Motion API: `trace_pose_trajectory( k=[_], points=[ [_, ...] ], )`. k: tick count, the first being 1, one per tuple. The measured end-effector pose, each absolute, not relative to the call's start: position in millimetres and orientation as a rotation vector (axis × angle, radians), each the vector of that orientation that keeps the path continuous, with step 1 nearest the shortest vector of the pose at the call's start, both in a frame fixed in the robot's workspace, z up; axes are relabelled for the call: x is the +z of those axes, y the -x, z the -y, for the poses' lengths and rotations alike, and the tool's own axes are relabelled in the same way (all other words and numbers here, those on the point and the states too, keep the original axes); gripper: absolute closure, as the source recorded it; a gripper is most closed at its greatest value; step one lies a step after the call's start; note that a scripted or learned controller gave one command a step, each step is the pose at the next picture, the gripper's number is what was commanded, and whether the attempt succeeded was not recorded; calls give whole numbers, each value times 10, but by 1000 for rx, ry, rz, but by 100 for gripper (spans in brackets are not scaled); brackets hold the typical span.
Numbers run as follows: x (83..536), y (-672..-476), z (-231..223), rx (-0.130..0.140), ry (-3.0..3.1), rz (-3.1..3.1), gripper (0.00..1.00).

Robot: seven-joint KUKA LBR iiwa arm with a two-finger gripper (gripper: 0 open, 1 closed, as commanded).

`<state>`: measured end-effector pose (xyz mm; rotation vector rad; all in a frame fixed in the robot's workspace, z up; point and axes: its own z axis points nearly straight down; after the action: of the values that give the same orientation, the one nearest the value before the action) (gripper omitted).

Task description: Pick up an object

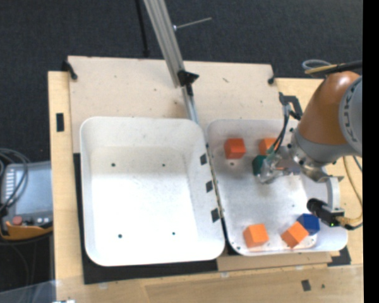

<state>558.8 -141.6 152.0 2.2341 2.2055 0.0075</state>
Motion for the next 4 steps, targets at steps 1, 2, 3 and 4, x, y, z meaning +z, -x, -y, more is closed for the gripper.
trace_pose_trajectory(
  k=[1, 2, 3, 4],
  points=[
    [2045, -5696, 1377, 7, -2213, -2222, 100],
    [2304, -5710, 1384, 5, -2213, -2224, 100],
    [2405, -5660, 793, 5, -2212, -2232, 100],
    [2352, -5547, 331, 1, -2215, -2229, 100]
  ],
)
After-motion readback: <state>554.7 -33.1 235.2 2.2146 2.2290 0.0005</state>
